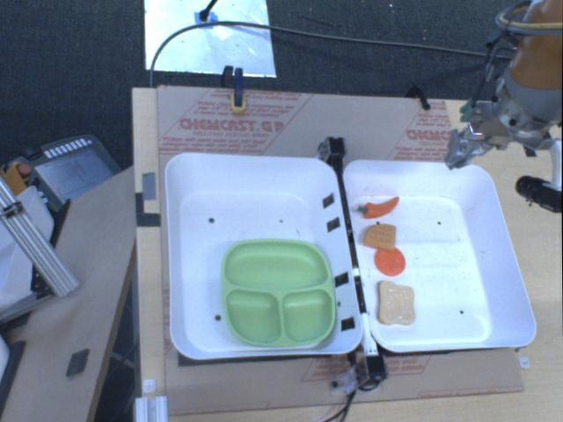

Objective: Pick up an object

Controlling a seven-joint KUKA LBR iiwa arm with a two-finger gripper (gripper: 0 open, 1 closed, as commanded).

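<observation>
The gripper [461, 150] hangs over the right bin's [493, 236] far right corner; I can't tell its finger state. This looks like the approach: next, descend toward the food pieces [388, 258] along the bin's left edge.

arm [537, 51] cut off by right edge; gripper [459, 152] too small and blurred | grip state unreadable

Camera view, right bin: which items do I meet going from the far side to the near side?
orange pepper-like piece → tan cracker-like square → red-orange round slice → pale bread-like slice
</observation>
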